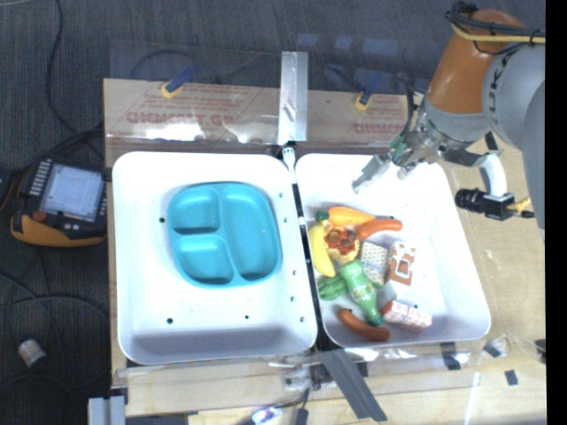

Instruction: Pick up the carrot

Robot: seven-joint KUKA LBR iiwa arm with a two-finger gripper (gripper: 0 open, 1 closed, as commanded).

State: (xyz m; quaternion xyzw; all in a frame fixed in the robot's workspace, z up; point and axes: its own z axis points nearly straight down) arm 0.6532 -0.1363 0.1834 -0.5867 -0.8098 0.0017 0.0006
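Note:
The carrot [348, 213] is an orange tapered piece lying at the back of a pile of toy food in the right bin [461, 264]. It touches a red-orange sausage-like piece [380, 227] on its right. My gripper [383, 177] hangs over the far part of that bin, up and to the right of the carrot and apart from it. It is open, and nothing sits between its fingers [365, 179].
The pile also holds a yellow banana [319, 248], a green bottle-like piece [359, 286], a red sausage [363, 326] and small boxes [403, 264]. A blue divided plate [221, 233] lies in the left bin [142, 317]. A metal divider [292, 96] stands behind the bins.

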